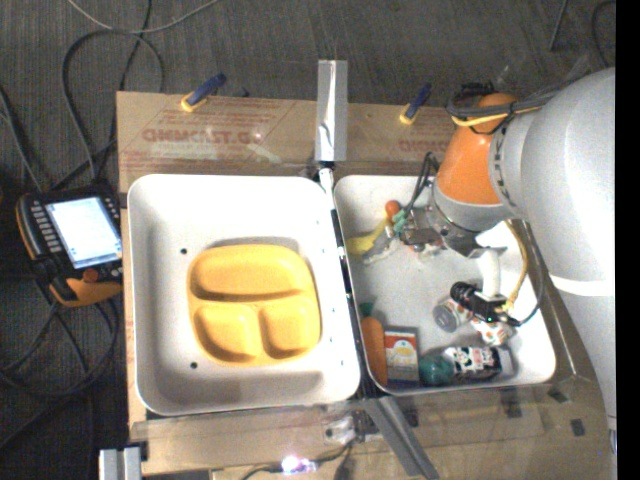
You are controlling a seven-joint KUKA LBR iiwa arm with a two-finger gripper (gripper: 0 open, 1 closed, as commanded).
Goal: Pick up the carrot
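**Arm low over the right bin, carrot against the bin's left wall**

The grey arm (575, 188) fills the right side of the view, its bulk cut off by the frame edge and covering the right bin's far right corner. Its orange band (468, 173) sits above the wrist, which hides much of the gripper (405, 236) below it; whether the jaws are parted or closed cannot be made out, and nothing can be seen between them.

The left bin (150, 268) holds a yellow divided tray (255, 301), lying flat and fully in view.

In the right bin (400, 308), the carrot (373, 343) lies along the left wall near the front, its lower end partly hidden by the rim. Just beside it is a small orange-and-blue box (401, 356), then a teal object (434, 370) and a black-and-white item (474, 361) along the front wall, both too small to identify. A small silvery cylinder (447, 315) rests mid-bin. Near the gripper lie a yellow piece (366, 241) and a small orange-and-green item (393, 209), blurred and partly covered.
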